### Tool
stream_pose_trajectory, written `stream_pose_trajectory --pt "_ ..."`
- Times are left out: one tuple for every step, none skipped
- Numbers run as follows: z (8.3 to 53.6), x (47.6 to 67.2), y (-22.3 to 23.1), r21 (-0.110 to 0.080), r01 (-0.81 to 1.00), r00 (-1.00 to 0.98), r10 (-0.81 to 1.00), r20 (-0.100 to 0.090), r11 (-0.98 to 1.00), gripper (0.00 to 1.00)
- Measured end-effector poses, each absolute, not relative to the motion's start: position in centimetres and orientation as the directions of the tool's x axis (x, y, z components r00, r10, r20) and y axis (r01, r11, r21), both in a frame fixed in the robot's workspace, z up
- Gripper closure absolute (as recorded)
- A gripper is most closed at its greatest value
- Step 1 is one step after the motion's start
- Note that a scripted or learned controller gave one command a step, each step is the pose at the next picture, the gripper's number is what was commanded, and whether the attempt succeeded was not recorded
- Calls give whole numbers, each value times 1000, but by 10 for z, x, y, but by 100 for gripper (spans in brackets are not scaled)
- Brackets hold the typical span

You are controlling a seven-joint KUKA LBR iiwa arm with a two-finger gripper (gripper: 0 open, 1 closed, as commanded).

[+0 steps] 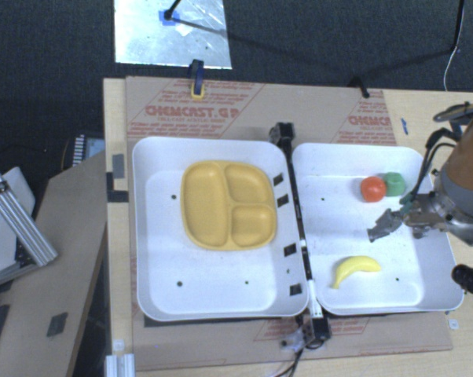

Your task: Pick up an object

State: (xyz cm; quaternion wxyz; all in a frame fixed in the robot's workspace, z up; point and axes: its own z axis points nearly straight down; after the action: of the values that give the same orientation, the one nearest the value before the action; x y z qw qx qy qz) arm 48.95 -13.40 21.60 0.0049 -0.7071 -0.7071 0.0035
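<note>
Gripper point(382, 228) sits over R bin point(323, 289), approx mid-bin, reaching in from the R edge; its state can't be told from this view, and nothing is seen held. Objs in R bin: banana point(355, 269) lying flat near the front, just below gripper and apart from it; red ball point(372, 188) w/ green obj point(394, 183) touching it, both toward the back. L bin point(154, 281) holds a yellow 3-compartment tray point(226, 205), about centred.
</note>
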Motion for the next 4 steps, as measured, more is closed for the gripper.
stream_pose_trajectory --pt "222 492 -134 1 1000 -4 1000 0 4 0" --pt "181 494 -133 -2 1000 -1 1000 1 1 0" --pt "137 491 -139 -3 1000 0 1000 1 0 0" --pt "84 491 -139 -3 1000 0 1000 1 0 0"
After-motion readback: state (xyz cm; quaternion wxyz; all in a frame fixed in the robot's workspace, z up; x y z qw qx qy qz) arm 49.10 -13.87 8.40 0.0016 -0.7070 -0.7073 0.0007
